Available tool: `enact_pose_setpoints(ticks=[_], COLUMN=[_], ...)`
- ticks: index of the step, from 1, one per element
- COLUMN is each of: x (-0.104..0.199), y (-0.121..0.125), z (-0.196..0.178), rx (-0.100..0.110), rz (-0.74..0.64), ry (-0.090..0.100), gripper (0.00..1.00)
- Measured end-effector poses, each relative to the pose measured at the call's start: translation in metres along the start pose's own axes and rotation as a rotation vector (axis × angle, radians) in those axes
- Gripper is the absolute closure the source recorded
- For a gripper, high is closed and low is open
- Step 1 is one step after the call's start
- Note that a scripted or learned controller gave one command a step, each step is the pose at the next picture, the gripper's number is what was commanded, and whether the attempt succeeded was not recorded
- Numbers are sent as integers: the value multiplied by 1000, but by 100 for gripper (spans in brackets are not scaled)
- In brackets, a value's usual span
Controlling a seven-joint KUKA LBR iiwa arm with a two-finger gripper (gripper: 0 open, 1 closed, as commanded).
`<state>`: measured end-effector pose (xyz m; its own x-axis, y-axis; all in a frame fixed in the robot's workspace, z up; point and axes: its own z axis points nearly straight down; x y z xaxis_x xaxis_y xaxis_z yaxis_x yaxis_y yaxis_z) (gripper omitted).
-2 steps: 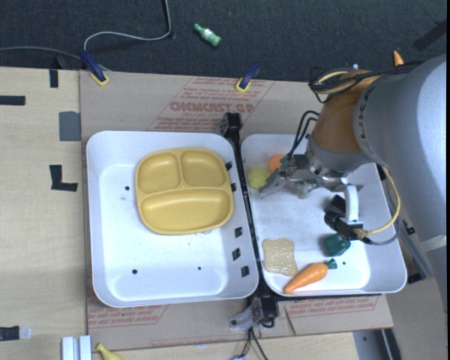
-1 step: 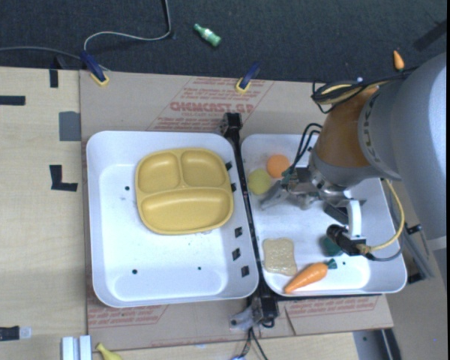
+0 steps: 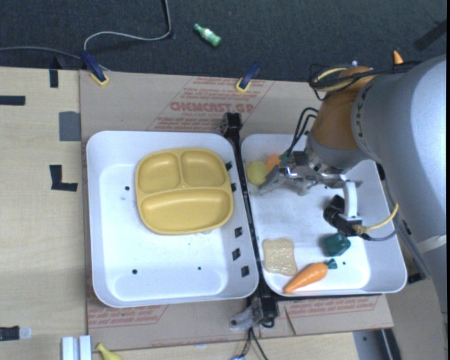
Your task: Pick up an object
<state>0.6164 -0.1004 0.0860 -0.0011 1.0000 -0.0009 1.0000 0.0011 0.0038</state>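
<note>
Now the grey arm (image 3: 405,126), with its orange band (image 3: 337,122) above the wrist, reaches in from the right over the right bin (image 3: 375,276), and its claw (image 3: 268,177) sits low over that bin's far left corner. Whether the claw is wide or narrow I cannot tell from this slant, and nothing can be seen gripped in it. Just beside the tip of the claw, against the wall shared by the two bins, lies a small yellow-green round fruit (image 3: 256,172), and a small orange piece (image 3: 274,160) lies just behind it, very near the claw as well; whether either one touches the metal is not clear. Nearer the front of the same bin a pale beige square sponge (image 3: 279,256) lies flat, with a toy carrot (image 3: 307,276) just to its right, pointing its tip toward the front left. A dark teal lump (image 3: 335,244) rests close behind the carrot's leafy end. The left bin (image 3: 109,276) holds a yellow divided plate (image 3: 184,190), right way up, in its far half. Both bins stand on a sheet of cardboard (image 3: 210,111) with red print, laid on the wooden surface (image 3: 30,201). Beyond the surface, on the dark floor (image 3: 300,13), lies a small green thing (image 3: 208,34), well apart from the bins.
</note>
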Motion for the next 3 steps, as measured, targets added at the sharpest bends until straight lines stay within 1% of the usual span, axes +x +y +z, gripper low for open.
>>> enact_pose_setpoints(ticks=[1,2,3], x=[5,-1,-1], y=[-18,44,40], z=[0,2,-5], rx=[-1,55,71], rz=[1,1,0], ry=[-1,8,8], gripper=[0,0,100])
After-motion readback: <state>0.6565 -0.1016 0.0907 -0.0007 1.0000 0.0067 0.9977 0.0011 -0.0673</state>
